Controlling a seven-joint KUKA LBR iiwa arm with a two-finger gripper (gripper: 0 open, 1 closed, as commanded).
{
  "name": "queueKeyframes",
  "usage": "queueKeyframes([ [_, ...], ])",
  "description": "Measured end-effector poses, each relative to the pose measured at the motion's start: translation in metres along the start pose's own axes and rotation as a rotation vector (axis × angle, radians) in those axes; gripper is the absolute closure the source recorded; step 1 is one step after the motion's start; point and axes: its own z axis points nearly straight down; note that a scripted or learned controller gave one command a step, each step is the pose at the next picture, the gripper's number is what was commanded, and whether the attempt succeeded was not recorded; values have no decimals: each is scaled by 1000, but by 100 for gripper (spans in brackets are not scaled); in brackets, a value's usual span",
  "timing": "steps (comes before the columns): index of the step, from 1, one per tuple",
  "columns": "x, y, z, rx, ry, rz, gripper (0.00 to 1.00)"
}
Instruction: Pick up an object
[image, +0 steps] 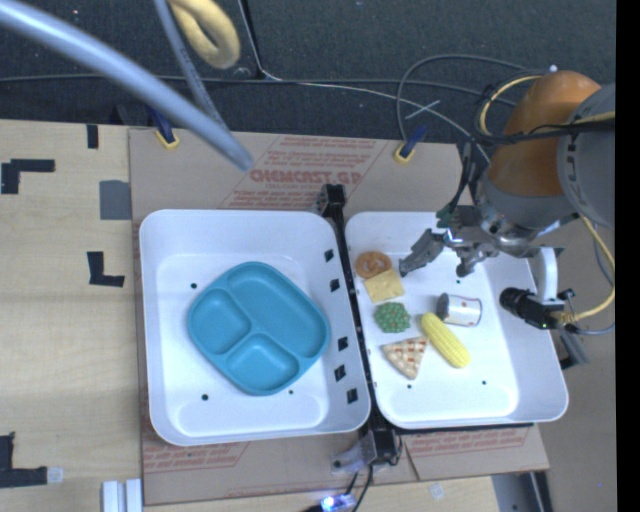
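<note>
1. Your two-finger gripper (445, 256) hangs over the upper part of the right-hand white bin (530, 395), its dark fingers spread apart with nothing between them.
2. Just below it lies a small silver can with a dark end (461, 310), resting on its side.
3. Beside the can you see a yellow corn cob (445, 340), lying at a slant.
4. Further left sit a green, bumpy vegetable piece (393, 318), a pale yellow cheese-like block (383, 288), a brown round pastry (373, 264) and a triangular pizza slice (406, 355).
5. The left-hand white bin (170, 400) holds a blue plastic tray with three compartments (257, 326).
</note>
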Motion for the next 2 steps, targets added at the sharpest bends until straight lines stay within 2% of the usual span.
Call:
queueKeyframes([
  [1, 0, 3, -7, -12, -1, -3, 0],
  [2, 1, 9, 39, -9, -2, -3, 0],
])
